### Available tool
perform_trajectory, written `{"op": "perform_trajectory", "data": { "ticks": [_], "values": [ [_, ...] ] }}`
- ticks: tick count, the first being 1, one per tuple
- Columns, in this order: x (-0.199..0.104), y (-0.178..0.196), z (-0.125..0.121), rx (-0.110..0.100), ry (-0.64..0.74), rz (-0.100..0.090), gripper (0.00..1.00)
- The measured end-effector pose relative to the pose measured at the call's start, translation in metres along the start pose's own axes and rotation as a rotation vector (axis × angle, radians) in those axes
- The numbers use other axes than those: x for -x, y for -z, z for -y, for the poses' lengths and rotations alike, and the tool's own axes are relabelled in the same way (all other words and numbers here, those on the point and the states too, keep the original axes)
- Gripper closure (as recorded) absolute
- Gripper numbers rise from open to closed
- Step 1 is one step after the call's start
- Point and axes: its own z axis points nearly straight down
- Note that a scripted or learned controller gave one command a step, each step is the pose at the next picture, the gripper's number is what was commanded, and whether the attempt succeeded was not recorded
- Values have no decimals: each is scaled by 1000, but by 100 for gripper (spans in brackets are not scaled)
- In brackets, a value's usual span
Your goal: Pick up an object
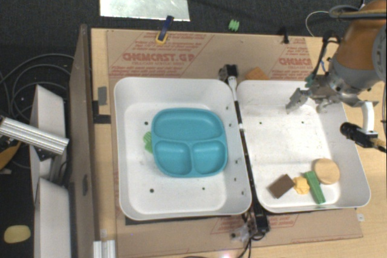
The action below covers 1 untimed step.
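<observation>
Four small objects lie clustered in the near corner of the right bin (266,148): a brown block (281,185), a yellow piece (301,185), a green stick (315,187) and a tan round disc (327,171). The yellow piece touches the green stick, and the disc sits just beside the stick's upper end. The left bin (130,130) holds a blue divided tray (188,142) with a bit of green (147,141) showing at its left edge.

The tool (309,97) hangs over the far part of the right bin, well apart from the cluster, with nothing between its fingers. From this slanted view I cannot tell whether the fingers are spread or closed.

Judgement: the step in hand is the approach; no grasp is made yet.

Notes for doing it well:
- Choose the brown block. It stands at the cluster's left, slightly apart from the yellow piece, so the fingers have room on its free sides.
- The disc is a second choice; it looks wide for a pinch.
- Avoid the green stick and yellow piece, which touch and may shift together.
- Descend straight over the target's middle, fingers astride its narrow width.
- Watch the near bin wall; the cluster is close to it.
</observation>
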Motion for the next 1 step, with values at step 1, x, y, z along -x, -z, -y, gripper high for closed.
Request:
{"op": "perform_trajectory", "data": {
  "ticks": [1],
  "values": [
    [43, -32, 77, 0, -12, 2, 0]
  ]
}}
